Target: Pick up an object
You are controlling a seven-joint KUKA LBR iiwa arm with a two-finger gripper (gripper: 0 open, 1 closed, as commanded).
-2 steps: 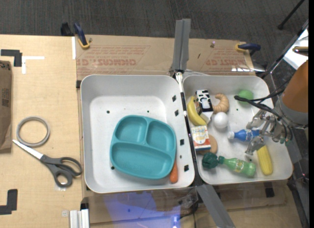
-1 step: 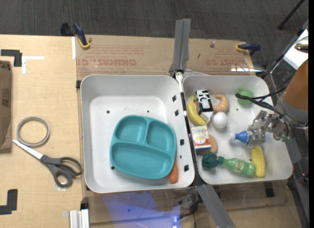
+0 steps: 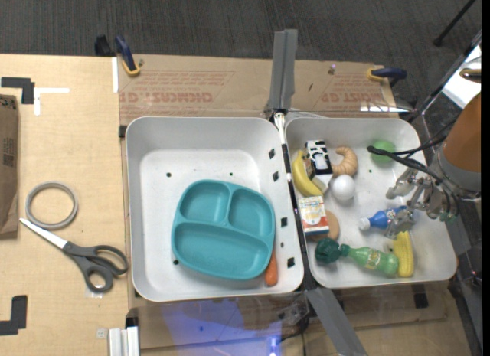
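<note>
A pale wooden counter (image 3: 69, 140) over dark carpet carries two shallow white bins, with brown cardboard behind them, scissors (image 3: 80, 255) and a roll of tape (image 3: 51, 204) off to the left. The left bin (image 3: 145, 148) holds a teal divided plate (image 3: 223, 229) with an orange carrot (image 3: 271, 272) at its edge. The right bin (image 3: 440, 266) is crowded — banana (image 3: 302, 178), croissant (image 3: 346, 161), white ball (image 3: 342, 187), a small carton (image 3: 312, 215), a green bottle (image 3: 367, 256), corn cob (image 3: 403, 253), a green ball (image 3: 381, 148) and a blue-and-white bottle (image 3: 380, 219).

The pincer (image 3: 403, 210) sits low over the right side of that bin, just above the blue-and-white bottle; whether its fingers are spread or pressed together I cannot tell, and nothing is plainly held.

That bottle looks the likeliest target. A good grasp would straddle its body across the narrow width, come straight down, and avoid nudging the corn cob just beside it.

The cardboard bears mirrored printing, too blurred to read with confidence; the carton's label is illegible.
</note>
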